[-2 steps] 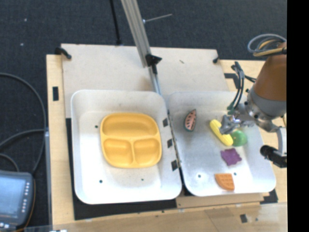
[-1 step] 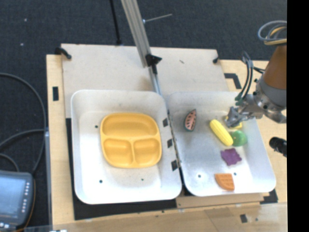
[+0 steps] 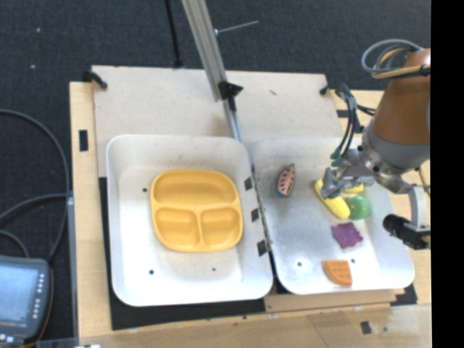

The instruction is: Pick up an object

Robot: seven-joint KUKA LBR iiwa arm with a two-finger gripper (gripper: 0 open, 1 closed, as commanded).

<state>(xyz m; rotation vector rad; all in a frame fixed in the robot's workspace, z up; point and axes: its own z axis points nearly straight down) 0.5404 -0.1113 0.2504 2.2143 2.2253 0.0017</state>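
We see a dark, speckled carpet floor (image 3: 304,20) around a pale wooden bench (image 3: 85,194) with a lighter beige board (image 3: 159,100) laid on top of it. A ribbed silver aluminium mast (image 3: 203,35) rises at a slant from the board's far middle, held by a small black bracket (image 3: 230,90). Thin black cables (image 3: 43,158) loop across the carpet at the left, and a grey handheld pendant with a dark screen (image 3: 22,296) lies at the lower left corner. The light is even and soft, with only faint shadows.
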